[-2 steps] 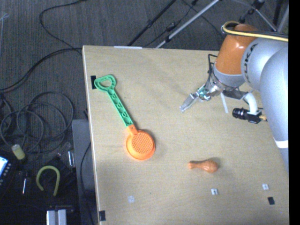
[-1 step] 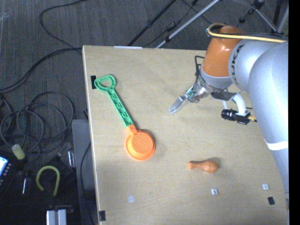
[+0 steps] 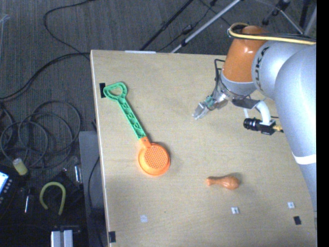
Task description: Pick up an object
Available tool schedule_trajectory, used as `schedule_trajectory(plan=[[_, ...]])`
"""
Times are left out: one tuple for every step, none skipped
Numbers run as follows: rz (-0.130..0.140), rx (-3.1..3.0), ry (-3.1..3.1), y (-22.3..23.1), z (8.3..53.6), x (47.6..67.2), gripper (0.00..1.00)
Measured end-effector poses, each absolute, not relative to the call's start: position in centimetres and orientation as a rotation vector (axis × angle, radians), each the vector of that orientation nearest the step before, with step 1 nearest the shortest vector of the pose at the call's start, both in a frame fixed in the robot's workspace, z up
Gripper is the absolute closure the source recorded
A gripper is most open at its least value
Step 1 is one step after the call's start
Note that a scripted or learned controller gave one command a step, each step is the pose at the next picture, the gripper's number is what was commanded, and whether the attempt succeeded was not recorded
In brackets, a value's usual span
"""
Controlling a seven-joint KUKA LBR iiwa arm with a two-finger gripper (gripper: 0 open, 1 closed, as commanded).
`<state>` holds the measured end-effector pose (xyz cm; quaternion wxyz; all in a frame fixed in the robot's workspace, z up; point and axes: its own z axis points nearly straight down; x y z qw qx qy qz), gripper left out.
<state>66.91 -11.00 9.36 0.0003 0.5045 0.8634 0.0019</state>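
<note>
The gripper [image 3: 200, 111] hangs over bare bench [image 3: 169, 76], its two pale fingers drawn close together at the tips with nothing between them; whether they are fully shut I cannot tell at this size. Taking the gripper as the landmark, two things could serve as the object to pick up. The strainer [image 3: 139, 133], a green handle ending in a round orange mesh head, lies well to the left of the gripper and slightly nearer the camera, its handle running away up-left from the head. The small orange pin [image 3: 224, 181], shaped like a drumstick, lies nearer the camera than the gripper and a little right of it, and looks the closer target. To do the pick well, I judge the fingers should first spread, then travel above the pin's thick end, turn so they straddle its short width, and descend straight down until they flank it before closing. The pin is round and may roll away if nudged off-centre.
</note>
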Motion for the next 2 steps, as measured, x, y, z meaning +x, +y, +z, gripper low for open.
schedule_trajectory(plan=[[0.006, 1.585, 2.712, -11.0, 9.3, 66.9, 0.0], [-0.007, 2.538, 1.851, -13.7, 8.3, 66.7, 0.0]])
